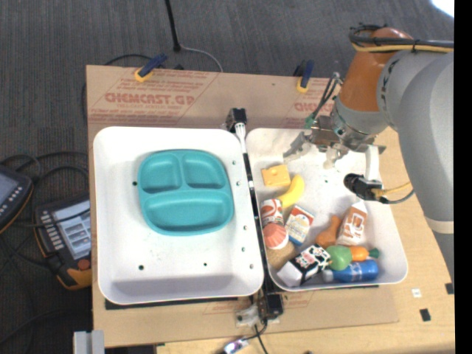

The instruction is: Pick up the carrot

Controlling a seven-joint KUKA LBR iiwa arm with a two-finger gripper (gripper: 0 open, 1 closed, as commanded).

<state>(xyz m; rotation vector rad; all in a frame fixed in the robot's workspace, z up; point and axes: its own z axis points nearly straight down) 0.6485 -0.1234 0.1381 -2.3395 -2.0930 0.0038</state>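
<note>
The carrot (329, 230) is a short orange piece lying tilted in the right bin (391, 231), between a small white carton (299, 224) and a white and orange bottle (355, 225). My gripper (313, 152) hangs over the far end of that bin, above bare floor, well behind the carrot. Its two fingers are spread apart, so it is open with nothing between them. A yellow block (276, 175) lies just in front and to the left of the fingers.
A banana (293, 191), two red and white cans (272, 211), a green ball (340, 257), a blue bottle (355, 272) and a black and white toy (311, 259) crowd the right bin's near half. A teal divided plate (186, 191) sits in the left bin (118, 264).
</note>
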